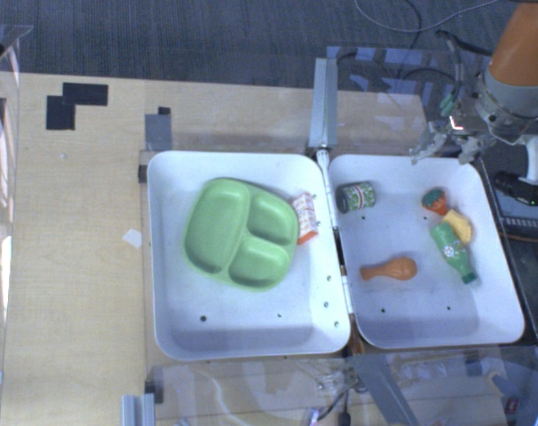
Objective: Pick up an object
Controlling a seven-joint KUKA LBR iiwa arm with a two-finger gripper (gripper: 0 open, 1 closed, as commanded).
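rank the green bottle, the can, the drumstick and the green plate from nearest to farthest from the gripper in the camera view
From the gripper, above the right bin's far edge:
1. Can, right bin, far left corner.
2. Green bottle, right bin, right side; close to the can's distance, hard to call.
3. Drumstick, right bin, middle.
4. Green plate, left bin.

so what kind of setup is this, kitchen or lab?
Likely a lab pick-testing bench: two white bins side by side hold toy-like items such as a green divided plate and a small can, with loose cables behind.

Glossy green plastic plate [238, 232]
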